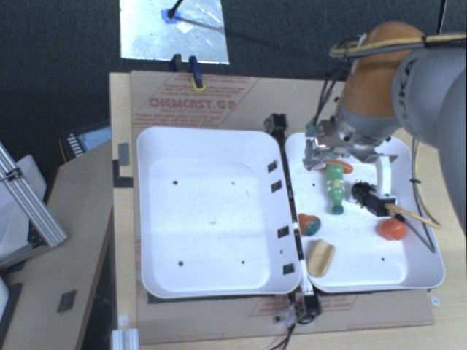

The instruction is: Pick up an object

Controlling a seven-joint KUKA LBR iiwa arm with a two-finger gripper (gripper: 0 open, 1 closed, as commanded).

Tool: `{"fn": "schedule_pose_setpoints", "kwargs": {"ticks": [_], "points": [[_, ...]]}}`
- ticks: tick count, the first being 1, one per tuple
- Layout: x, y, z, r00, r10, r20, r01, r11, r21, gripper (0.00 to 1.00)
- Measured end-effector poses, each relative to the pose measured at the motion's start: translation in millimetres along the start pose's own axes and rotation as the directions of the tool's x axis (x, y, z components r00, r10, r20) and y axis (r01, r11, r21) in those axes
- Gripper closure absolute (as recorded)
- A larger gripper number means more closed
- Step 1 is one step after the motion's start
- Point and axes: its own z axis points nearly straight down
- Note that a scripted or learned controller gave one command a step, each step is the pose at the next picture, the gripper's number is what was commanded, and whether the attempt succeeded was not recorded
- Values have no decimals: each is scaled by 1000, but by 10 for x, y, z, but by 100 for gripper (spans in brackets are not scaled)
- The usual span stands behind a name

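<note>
Gripper (321,155) hangs low over the right bin's (419,272) far-left area; finger state cannot be determined. Green bottle (335,188) lies just near of it, apparently the target, ungrasped. Nearer: tan block (320,257), orange-red ball (392,228).

arm: reaching in from right | claw (319,154): lowered, pointing down

We see a light wooden tabletop (87,195) set against a dark carpeted floor (51,49). A shiny silver sheet (146,28) lies on that floor beyond the tabletop, and an aluminium rail (33,210) slants in at the left edge.
</note>
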Motion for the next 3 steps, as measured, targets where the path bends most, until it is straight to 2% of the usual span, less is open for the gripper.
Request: {"fn": "schedule_pose_setpoints", "kwargs": {"ticks": [1,2,3], "points": [[754,-204,-853,1000,-2,-2,2,1000,-2,100],[968,-867,-757,1000,5,1,-5,1000,11,100],[275,-1086,-1056,1000,16,4,-16,1000,4,100]]}}
